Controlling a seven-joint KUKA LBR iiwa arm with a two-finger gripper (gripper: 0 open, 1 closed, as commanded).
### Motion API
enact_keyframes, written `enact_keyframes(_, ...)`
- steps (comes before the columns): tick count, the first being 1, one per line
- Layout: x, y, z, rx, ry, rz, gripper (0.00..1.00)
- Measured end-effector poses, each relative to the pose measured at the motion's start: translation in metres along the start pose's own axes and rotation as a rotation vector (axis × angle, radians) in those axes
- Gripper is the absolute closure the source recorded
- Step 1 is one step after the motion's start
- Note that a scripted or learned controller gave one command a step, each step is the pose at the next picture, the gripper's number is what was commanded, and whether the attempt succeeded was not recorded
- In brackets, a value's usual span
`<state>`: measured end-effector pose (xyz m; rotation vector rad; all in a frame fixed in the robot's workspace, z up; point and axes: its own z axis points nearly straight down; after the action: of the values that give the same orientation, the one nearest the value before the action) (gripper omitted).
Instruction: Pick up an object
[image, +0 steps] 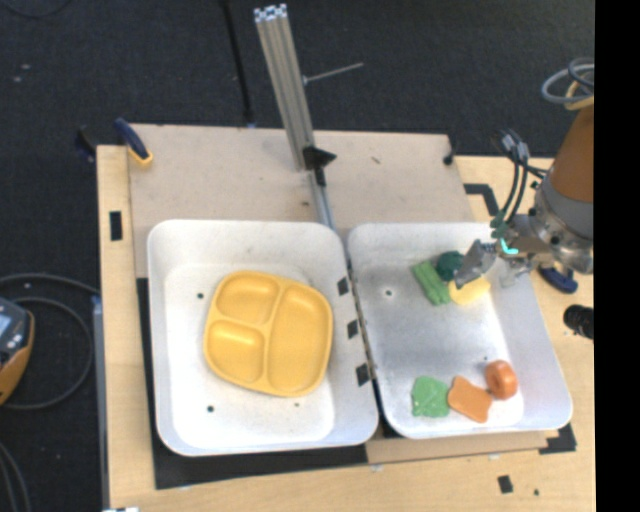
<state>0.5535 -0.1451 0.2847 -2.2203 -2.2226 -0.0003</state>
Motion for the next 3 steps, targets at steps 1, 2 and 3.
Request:
enact_keyframes(1, 0.0, 0.0, -0.001, -0.001, 0.0, 0.0, 0.0)
enact_keyframes(2, 0.005, 0.002, 0.044, 0.003, -0.001, 0.0, 0.0)
enact_keyframes(3, 0.002, 0.006, 0.087, 0.003, -0.001, 0.001, 0.0)
